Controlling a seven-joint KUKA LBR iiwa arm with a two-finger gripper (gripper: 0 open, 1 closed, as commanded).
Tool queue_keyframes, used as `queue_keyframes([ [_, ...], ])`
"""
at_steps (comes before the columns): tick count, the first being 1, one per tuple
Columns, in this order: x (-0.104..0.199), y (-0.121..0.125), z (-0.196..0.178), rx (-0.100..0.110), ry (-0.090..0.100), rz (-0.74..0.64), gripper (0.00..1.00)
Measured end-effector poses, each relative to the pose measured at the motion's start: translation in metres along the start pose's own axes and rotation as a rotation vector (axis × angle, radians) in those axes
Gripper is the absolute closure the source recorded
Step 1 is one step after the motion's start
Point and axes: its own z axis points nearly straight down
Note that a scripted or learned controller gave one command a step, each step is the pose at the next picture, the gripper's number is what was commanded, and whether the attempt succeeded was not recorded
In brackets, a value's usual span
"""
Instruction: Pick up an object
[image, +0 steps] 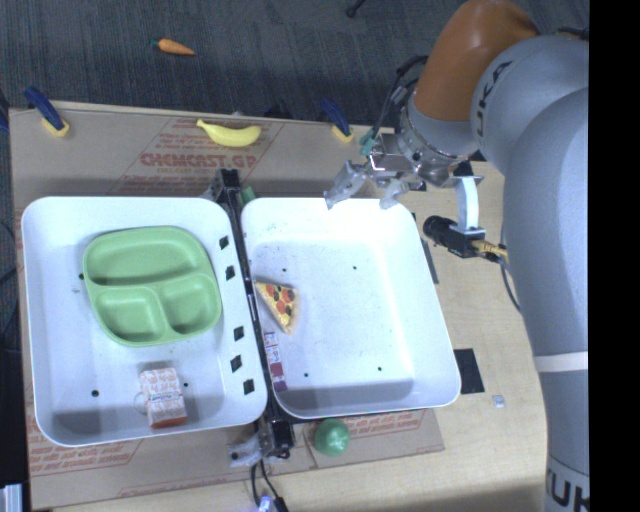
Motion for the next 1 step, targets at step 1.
queue_keyframes([
  [1, -0.0200, -0.0004, 0.1427, 0.003, 0.002, -0.001, 0.00],
])
